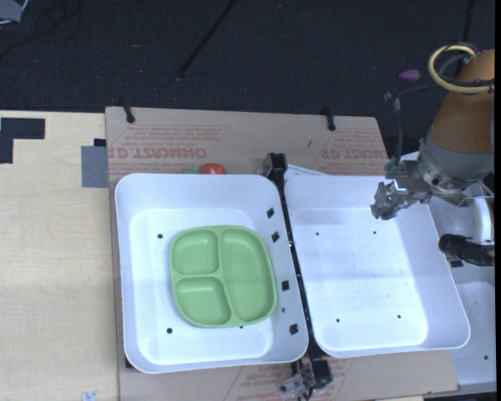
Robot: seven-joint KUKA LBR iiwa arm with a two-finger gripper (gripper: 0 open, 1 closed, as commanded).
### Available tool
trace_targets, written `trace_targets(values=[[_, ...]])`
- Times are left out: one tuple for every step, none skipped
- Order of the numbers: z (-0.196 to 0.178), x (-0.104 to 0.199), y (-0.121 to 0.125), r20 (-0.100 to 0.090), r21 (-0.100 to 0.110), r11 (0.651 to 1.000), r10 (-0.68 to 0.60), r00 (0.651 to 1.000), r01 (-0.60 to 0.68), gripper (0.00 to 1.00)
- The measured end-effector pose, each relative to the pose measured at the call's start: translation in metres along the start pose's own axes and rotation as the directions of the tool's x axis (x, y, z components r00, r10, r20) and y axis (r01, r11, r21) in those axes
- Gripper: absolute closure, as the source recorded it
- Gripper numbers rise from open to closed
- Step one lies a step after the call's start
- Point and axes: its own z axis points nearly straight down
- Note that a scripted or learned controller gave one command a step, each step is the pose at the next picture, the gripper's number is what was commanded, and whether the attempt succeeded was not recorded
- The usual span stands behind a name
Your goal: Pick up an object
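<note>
A light green plate (223, 275) with three compartments lies flat in the middle of the left bin (142, 224). My gripper (386, 202) hangs over the far right part of the right bin (359, 291), well away from the plate. The grey arm with its orange band (463, 124) comes in from the right above it. Nothing shows in the gripper.
A small red and green object (210, 170) lies on the cardboard just behind the left bin's far rim. A black divider with clips (285, 249) runs between the two bins. Wooden bench top (42, 266) stretches to the left.
</note>
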Motion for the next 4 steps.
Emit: trace_targets(values=[[0.011,0.05,-0.005,-0.002,0.005,1.0,-0.006,1.0,0.006,1.0],[0.013,0.102,0.004,-0.002,0.004,1.0,-0.007,1.0,0.007,1.0],[0.011,0.164,0.005,-0.002,0.004,1.0,-0.009,1.0,0.009,1.0],[0.016,0.223,-0.002,-0.001,0.006,1.0,-0.007,1.0,0.007,1.0]])
